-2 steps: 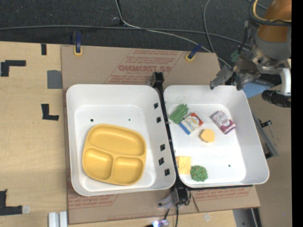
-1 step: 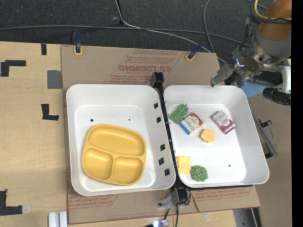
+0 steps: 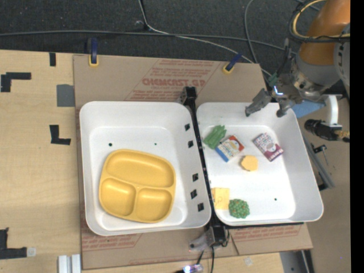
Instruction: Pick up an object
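Note:
My gripper (image 3: 268, 108) hangs over the back rim of the right bin (image 3: 296, 152), its two fingers spread wide and nothing between them. Below it in that bin lie a green leafy toy (image 3: 215, 136), a small red and white packet (image 3: 230, 148), a purple and white packet (image 3: 267, 145) and a round yellow piece (image 3: 248, 164). Near the bin's front left sit a yellow square block (image 3: 220, 198) and a green broccoli toy (image 3: 239, 208). All of these lie apart from the gripper.
The left bin (image 3: 91, 152) holds a yellow divided plate (image 3: 137, 184). A black divider (image 3: 196, 158) runs between the bins. Black cables (image 3: 170, 32) cross the dark bench behind, and clamps (image 3: 92, 56) pin the cardboard base.

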Tool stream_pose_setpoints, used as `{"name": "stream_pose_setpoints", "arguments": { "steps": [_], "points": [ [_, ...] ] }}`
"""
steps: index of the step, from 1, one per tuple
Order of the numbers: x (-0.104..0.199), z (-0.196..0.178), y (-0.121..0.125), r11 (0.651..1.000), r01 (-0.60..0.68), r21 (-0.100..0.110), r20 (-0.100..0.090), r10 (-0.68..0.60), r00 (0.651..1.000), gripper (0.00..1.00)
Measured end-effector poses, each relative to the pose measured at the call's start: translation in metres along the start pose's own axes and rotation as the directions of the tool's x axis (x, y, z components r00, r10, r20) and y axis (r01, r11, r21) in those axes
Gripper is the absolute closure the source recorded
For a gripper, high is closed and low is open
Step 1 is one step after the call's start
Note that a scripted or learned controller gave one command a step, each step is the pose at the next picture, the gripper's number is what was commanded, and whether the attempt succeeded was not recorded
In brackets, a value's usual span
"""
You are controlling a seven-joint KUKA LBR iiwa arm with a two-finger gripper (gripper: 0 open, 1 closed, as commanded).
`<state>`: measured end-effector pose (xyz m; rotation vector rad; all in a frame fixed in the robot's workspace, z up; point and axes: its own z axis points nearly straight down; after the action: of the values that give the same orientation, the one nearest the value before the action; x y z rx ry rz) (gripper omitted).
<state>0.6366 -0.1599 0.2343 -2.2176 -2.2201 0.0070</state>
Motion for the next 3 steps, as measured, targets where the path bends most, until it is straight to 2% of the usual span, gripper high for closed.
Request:
{"name": "stream_pose_setpoints", "arguments": {
  "steps": [2, 3],
  "points": [
    [0.011, 0.128, -0.004, 1.000, 0.002, 0.002, -0.001, -0.002, 1.000, 0.00],
    [0.011, 0.114, -0.002, 1.000, 0.002, -0.004, 0.000, -0.002, 1.000, 1.00]
  ]
}}
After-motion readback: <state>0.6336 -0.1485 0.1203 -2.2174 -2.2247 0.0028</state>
